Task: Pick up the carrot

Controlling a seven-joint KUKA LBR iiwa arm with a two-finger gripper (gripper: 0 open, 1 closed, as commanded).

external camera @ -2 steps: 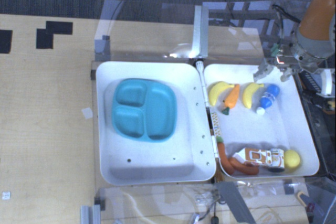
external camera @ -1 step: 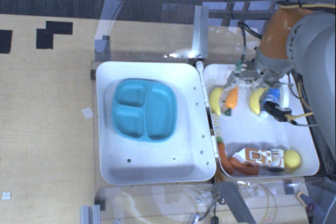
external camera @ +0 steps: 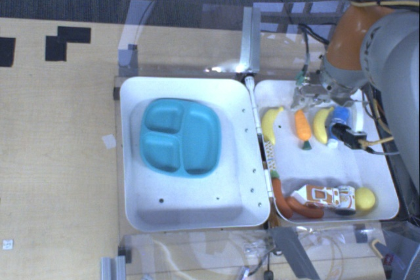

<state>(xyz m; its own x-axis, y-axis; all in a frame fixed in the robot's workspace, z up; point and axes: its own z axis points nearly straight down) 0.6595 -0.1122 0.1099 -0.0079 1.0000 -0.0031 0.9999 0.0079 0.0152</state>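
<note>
From my remote console: a blue tray [external camera: 180, 137] is sitting in the left bin [external camera: 190, 213]. In the right bin [external camera: 380, 206], the carrot [external camera: 302, 127] is lying between two bananas [external camera: 270, 124], untouched. The gripper [external camera: 307, 96] is hovering just above the carrot's upper end; I cannot tell its opening.

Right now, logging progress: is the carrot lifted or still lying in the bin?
Still lying: the carrot rests flat on the right bin's floor, between two bananas.
</note>
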